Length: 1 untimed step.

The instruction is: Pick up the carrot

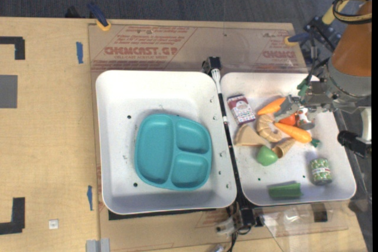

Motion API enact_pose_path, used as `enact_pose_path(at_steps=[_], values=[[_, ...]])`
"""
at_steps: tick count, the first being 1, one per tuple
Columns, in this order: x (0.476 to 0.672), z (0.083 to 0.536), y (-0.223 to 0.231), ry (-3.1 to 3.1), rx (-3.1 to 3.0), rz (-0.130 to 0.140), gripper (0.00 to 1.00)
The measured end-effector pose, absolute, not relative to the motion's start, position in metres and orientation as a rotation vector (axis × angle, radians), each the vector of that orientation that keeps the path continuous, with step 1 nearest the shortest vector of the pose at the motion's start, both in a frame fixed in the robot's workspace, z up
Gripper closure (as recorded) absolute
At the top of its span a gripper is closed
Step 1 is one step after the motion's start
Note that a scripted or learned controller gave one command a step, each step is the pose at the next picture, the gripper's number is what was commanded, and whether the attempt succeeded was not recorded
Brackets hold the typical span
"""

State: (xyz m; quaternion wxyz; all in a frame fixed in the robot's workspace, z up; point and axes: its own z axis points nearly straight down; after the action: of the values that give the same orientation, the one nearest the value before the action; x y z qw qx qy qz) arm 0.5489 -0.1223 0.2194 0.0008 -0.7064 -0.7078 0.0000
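The carrot point(295, 131), orange with a small green tip at its right end, lies slanted in the right bin point(342, 189), near the middle of the bin's right half. A second orange piece point(270, 107) of similar shape lies just up and to the left of it. My gripper point(291, 109) reaches in from the right and hangs low between these two orange pieces, right above the carrot's left end. The gripper body hides part of a small red and white item point(305, 121) beside the carrot.
Also in the right bin are a dark red box point(240, 108), tan wedge pieces point(250, 136), a green fruit point(267, 156), a green patterned can point(321, 170) and a dark green block point(284, 190). The left bin point(112, 127) holds a teal divided plate point(173, 151).
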Motion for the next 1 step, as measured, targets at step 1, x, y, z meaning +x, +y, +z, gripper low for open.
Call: enact_pose_path(at_steps=[1], values=[[0.5389,0.1098,-0.1693,-2.215,-2.238,-0.007,0.00]])
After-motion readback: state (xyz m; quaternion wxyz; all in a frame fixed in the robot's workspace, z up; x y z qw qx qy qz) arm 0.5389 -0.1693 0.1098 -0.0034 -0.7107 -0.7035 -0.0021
